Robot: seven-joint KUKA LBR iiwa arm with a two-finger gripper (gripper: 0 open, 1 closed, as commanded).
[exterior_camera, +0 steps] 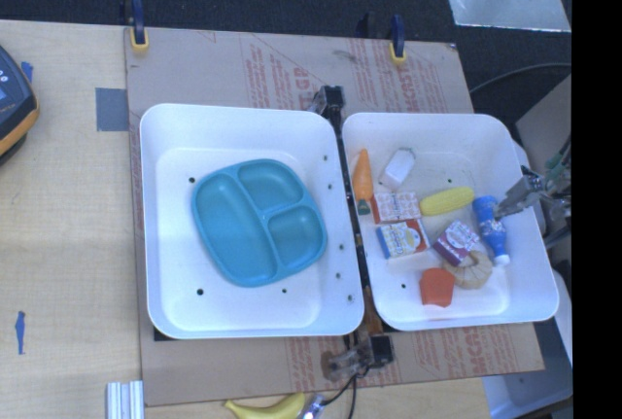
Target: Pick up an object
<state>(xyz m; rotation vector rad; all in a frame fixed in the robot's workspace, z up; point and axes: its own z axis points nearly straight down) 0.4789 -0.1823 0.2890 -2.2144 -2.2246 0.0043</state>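
1. The blue bottle (491, 227) lies in the right bin (544, 296), close to its right wall, touching the purple packet (457, 240).
2. The tool (512, 200) hovers just above it; its grip state I cannot tell.
3. Closing there may catch the wall, or push the bottle away.

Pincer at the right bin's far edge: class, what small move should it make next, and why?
Probably a short move inward and down toward the blue tube. The pincer sits at the right bin's right rim, just beside that tube's top, with nothing visibly between its fingers. The tube is the nearest object, so it looks the easiest pick.
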